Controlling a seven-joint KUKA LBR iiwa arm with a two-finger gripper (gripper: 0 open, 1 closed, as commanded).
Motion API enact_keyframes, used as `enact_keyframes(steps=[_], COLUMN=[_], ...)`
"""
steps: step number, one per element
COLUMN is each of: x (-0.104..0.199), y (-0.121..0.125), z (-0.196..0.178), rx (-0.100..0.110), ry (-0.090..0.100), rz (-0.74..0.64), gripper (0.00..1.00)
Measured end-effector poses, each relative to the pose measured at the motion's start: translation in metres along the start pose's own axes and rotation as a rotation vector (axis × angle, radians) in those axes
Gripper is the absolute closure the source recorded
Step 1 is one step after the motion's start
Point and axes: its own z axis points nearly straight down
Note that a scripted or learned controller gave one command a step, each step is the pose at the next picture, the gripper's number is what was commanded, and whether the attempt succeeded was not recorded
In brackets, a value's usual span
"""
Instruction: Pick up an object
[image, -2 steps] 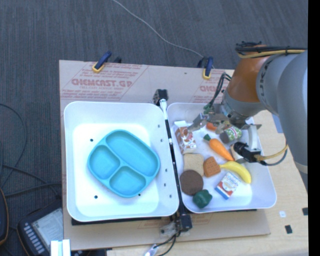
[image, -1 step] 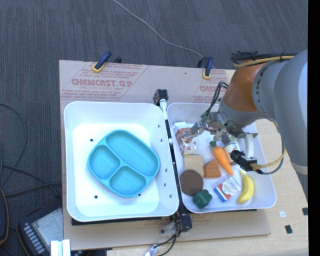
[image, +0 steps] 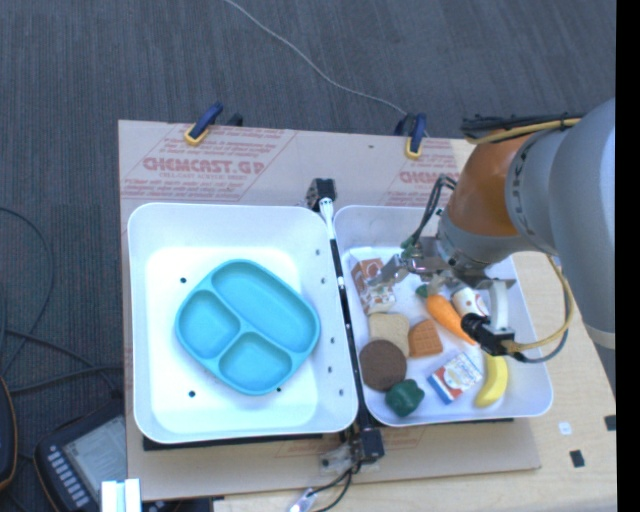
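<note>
The right bin holds several toy foods. Among them are an orange carrot, a tan bread slice, a round brown cookie, an orange cracker, a green pepper, a yellow banana and a small red, white and blue carton. A red and white packet lies at the bin's left side. My gripper hangs low over the upper left part of this bin, right beside the packet, with the carrot just to its right.
The left bin holds a blue divided plate. A black bar runs between the two bins. Clamps hold the cardboard sheet at the back. The arm's orange band covers the right bin's far corner.
</note>
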Motion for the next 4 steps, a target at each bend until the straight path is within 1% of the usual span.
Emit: enact_keyframes(steps=[1,2,3,4], x=[0.004,0.004,0.004,0.004], y=[0.004,0.004,0.004,0.005], z=[-0.014,-0.024,-0.023,-0.033], rx=[-0.009,-0.009,-0.009,-0.009], ry=[0.007,0.007,0.007,0.007], rz=[-0.001,-0.002,-0.002,-0.002], gripper=[1.0,1.0,0.0,1.0])
